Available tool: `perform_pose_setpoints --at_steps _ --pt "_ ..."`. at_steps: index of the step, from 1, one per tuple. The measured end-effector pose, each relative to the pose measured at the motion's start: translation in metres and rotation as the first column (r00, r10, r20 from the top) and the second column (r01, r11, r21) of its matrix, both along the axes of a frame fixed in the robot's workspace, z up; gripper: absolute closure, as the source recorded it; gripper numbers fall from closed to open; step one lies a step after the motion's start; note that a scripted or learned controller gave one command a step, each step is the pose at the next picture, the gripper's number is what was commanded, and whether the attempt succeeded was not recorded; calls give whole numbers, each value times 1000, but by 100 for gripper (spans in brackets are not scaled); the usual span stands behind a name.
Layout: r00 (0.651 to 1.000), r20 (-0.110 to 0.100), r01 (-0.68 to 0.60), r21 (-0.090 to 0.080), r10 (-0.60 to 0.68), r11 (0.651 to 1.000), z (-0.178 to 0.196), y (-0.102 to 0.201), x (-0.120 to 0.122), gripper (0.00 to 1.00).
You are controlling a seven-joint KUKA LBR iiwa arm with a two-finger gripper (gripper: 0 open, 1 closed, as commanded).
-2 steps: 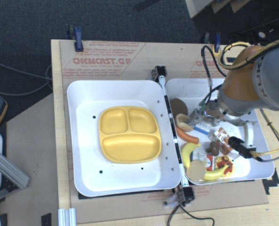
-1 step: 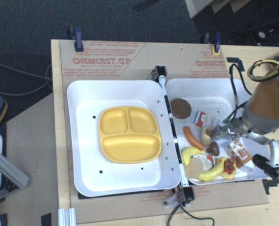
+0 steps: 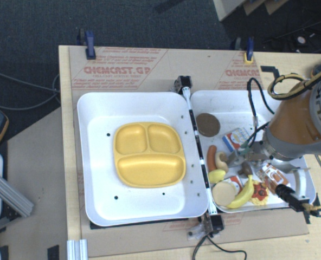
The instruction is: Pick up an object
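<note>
The right bin [image 3: 225, 98] holds a heap of toy food. A brown disc [image 3: 207, 124] lies near its back left. A red sausage [image 3: 212, 157] runs along the left wall, with a pale yellow-green fruit [image 3: 217, 176] just below it. At the front sit a white round piece [image 3: 223, 194] and a banana [image 3: 243, 193]. A white, red and blue carton [image 3: 235, 139] lies in the middle. My gripper [image 3: 246, 160] hangs low over the bin's middle, right of the sausage and above the banana. Its tips are lost among the objects.
The left bin [image 3: 95, 145] holds a yellow divided plate [image 3: 149, 155]. A red and white packet [image 3: 270, 176] lies right of the gripper. The arm's orange band [image 3: 296, 122] covers the right bin's right side. Black cables [image 3: 254, 99] loop above it.
</note>
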State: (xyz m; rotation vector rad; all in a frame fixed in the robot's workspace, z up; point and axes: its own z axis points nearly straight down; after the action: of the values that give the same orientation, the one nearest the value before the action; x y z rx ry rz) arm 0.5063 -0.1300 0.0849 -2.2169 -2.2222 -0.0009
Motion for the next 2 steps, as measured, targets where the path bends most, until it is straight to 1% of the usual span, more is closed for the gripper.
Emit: perform_pose_setpoints --at_steps 1,2 --pt "1000 8 0 -5 0 1000 0 -22 66 0" --pt "1000 -2 4 -1 -4 1000 0 -13 1 0"
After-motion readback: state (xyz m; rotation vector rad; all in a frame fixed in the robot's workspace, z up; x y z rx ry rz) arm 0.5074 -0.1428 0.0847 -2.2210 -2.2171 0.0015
